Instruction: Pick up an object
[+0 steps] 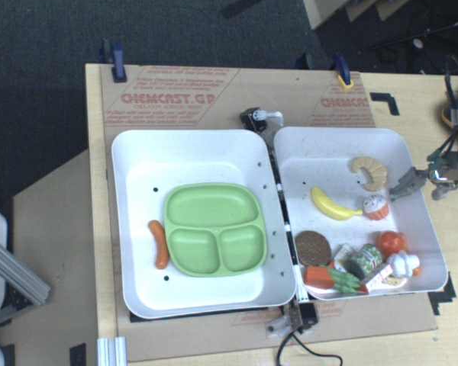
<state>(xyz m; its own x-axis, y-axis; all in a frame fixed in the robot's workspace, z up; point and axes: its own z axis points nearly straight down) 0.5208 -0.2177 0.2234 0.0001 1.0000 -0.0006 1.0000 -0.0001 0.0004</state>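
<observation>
At the right edge of the bench we see the pincer (414, 180), a small grey metal part poised over the right rim of the right-hand shallow white bin (420, 227). We cannot tell how far apart it stands, and we see nothing caught in it.

Nearest to it inside that bin lies a small round red-and-white toy (375, 207), just beside the tip of a yellow plastic banana (333, 204). Toward the bin's far edge rests a tan curved croissant-shaped toy (370, 171).

Along the bin's near edge sits a crowded cluster: a red tomato-like ball (391, 242), a white-and-red bottle-shaped piece (403, 265), a dark green-labelled can (364, 260), an orange carrot with green top (332, 277), and a brown round cookie-like disc (313, 247) at the near left corner. These pieces touch or overlap.

In the left-hand shallow white bin (130, 227) a light green plastic divided plate (214, 229) lies in the middle, with an orange-red toy sausage (159, 243) just beside its left side, apart from it.
</observation>
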